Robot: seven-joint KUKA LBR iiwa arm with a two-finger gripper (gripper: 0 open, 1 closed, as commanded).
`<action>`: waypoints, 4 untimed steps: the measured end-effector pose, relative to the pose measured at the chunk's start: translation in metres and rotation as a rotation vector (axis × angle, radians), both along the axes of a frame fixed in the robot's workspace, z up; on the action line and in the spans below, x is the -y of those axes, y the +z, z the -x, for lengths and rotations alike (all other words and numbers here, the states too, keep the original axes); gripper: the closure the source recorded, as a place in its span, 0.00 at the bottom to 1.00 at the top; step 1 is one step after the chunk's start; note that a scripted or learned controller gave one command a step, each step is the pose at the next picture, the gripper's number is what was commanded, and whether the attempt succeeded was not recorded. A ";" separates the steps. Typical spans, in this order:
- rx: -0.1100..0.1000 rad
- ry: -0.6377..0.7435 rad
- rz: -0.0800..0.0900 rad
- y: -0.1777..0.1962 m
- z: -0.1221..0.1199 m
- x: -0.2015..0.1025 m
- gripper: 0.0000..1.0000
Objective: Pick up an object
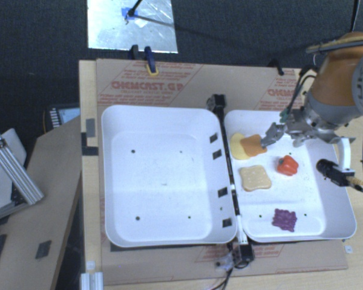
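The right white bin holds several toy foods. An orange slice overlapping a pale yellow round lies at its back left. A tan bread slice sits in the middle, a red pepper to its right, and a purple grape bunch near the front. My gripper hangs low over the back of this bin, open, between the orange slice and the pepper. Its left fingertip is at the orange slice's right edge. Nothing is between the fingers.
The left white bin stands beside the right one, with a black hinge strip between them. Both rest on a cardboard sheet. A shiny foil square lies behind the bench.
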State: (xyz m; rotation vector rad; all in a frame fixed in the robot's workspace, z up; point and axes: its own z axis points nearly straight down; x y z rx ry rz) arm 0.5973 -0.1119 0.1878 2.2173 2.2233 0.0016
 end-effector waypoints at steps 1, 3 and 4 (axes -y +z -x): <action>-0.004 0.004 -0.002 -0.004 0.040 -0.033 0.00; 0.014 0.011 -0.004 0.131 0.045 -0.103 1.00; 0.004 0.009 -0.005 0.171 0.045 -0.186 1.00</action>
